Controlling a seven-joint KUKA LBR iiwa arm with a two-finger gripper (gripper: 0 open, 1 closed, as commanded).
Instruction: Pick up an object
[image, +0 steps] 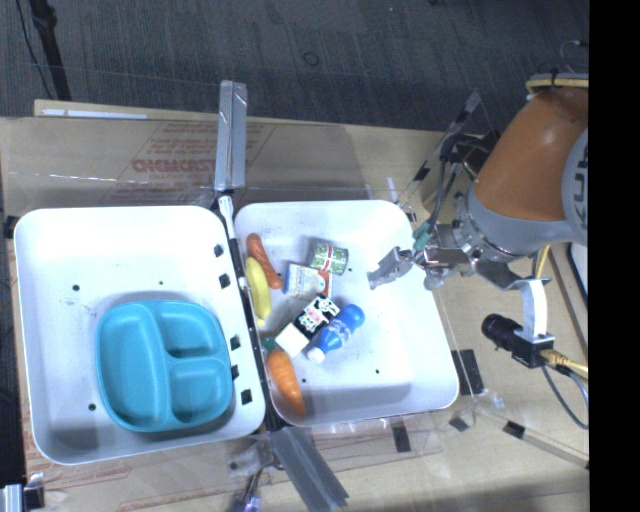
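Right of frame centre, I see my end effector (388, 268) above the right white plastic bin (425, 385), grip state unreadable; nothing lifted yet.

A robotics lab test station seen from above: two shallow white bins (330, 215) side by side on a cardboard-covered bench (120, 150), a grey and orange robot arm (525, 175) at the right, loose cables (565, 370), and dark carpet (300, 50) beyond.
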